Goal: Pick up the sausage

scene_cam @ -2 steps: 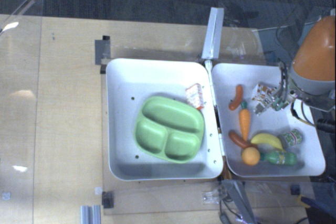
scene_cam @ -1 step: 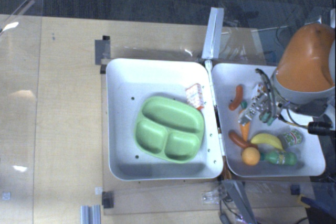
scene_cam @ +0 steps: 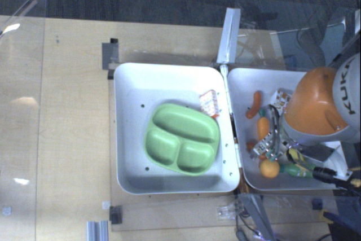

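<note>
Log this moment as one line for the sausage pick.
hand low in right bin | sausage lying free, not held | green tray in left bin

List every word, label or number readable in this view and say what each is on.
"KU": large dark letters on the arm at the right edge, cut off by the frame.
Packet in the left bin: red and white print, too small to read.
Packet in the right bin: print too blurred to read.
Nothing else legible.
</note>
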`<state>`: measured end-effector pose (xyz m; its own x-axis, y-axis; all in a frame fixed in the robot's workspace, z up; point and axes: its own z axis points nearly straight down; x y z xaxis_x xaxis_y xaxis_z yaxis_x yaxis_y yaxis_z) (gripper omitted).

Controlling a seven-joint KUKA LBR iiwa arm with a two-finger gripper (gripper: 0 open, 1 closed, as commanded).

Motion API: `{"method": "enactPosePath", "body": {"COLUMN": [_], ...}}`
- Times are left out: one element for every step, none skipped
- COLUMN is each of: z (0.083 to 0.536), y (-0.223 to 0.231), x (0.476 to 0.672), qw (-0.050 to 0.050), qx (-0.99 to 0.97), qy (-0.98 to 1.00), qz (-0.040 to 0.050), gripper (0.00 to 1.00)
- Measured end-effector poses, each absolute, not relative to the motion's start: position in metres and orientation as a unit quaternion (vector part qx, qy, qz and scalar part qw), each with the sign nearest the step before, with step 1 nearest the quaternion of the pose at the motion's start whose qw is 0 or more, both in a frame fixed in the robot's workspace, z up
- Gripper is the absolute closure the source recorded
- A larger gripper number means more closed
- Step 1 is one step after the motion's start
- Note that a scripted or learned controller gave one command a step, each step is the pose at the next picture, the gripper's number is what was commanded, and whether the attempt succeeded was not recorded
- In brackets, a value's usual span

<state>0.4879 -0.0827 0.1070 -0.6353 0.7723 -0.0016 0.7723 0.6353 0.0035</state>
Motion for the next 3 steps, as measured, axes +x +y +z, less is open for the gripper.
{"method": "enactPosePath", "body": {"z": [0.092,0.175,0.175], "y": [-0.173,-0.203,-0.203], "x": [0.503,0.505,0.505], "qw": [0.011,0.004,0.004], "qx": [0.481,0.543,0.543], "qy": [0.877,0.840,0.840], "qz": [0.0026,0.0012,0.0013], "gripper": [1.00,1.00,0.00]}}
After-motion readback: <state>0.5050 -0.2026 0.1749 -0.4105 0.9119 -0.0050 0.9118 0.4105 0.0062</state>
